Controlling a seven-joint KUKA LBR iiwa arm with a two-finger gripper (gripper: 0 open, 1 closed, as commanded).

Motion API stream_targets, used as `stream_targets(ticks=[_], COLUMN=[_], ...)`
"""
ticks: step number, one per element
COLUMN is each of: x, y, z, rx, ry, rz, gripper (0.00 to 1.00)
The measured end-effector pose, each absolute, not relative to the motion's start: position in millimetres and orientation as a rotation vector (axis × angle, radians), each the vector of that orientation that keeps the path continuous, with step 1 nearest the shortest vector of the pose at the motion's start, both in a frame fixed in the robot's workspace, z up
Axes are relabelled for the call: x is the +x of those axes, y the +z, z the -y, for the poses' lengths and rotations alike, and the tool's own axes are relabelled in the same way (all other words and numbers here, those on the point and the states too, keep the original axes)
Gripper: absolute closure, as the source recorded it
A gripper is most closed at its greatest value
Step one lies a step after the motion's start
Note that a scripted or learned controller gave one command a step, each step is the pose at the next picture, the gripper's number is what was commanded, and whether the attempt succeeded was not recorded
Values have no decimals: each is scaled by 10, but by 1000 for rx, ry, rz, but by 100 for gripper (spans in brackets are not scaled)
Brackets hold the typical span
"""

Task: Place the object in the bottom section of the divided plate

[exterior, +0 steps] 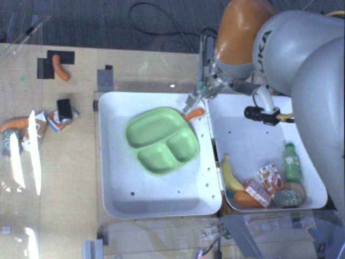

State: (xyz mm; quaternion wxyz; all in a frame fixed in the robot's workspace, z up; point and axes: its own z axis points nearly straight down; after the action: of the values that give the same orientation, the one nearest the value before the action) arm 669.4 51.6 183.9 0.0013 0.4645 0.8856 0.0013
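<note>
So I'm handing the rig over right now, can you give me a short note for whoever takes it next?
Hand: over the left bin's top right corner, beside the green divided plate; a small orange object sits at its tips, grip not confirmed.
Plate: middle of the left bin, all sections bare.
Done: nothing placed yet.
Left: get the orange object into the plate's bottom section.

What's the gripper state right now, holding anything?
Gripper: over the left bin's upper right, beside a small orange object; open or closed cannot be told.
</note>
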Motion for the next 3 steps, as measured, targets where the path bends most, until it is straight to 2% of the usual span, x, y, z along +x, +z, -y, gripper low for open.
stream_targets(ticks=[1,2,3], x=[6104,6128,5986], y=[1841,1941,2226], z=[-1063,-1060,-1397], rx=[1191,1193,1088], ry=[5,10,6], rz=[-2904,-2899,-2943], gripper=[0,100,100])
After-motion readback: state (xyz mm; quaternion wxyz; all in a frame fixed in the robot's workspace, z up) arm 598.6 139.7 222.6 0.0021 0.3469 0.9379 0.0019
